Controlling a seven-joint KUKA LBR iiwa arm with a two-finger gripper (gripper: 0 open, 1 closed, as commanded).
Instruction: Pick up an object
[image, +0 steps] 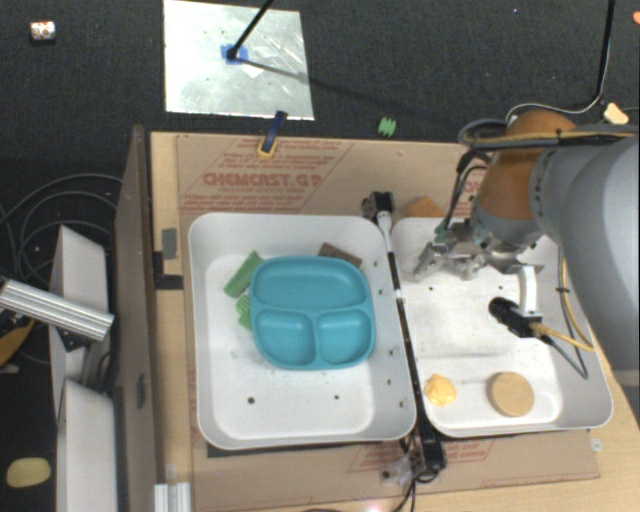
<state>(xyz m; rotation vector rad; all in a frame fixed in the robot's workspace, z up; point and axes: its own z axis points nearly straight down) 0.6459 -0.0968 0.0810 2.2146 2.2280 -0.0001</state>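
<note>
1. Candidate objects lie in both white bins: a round tan disc like a biscuit (511, 393) and a small lumpy yellow piece (439, 389) sit near the front edge of my right-hand bin (580, 405), slightly apart from each other.
2. The left bin (215, 400) holds a blue three-compartment plastic tray (310, 311), with a green strip (241, 273) and a dark brown block (340, 254) tucked at its back edge.
3. My gripper (452, 258) hangs over the rear of the right bin, well apart from both front pieces.
4. I cannot tell how far my jaws stand apart; I see nothing between them.
5. I judge this the approach step: next I must travel forward over the disc, then descend.
</note>
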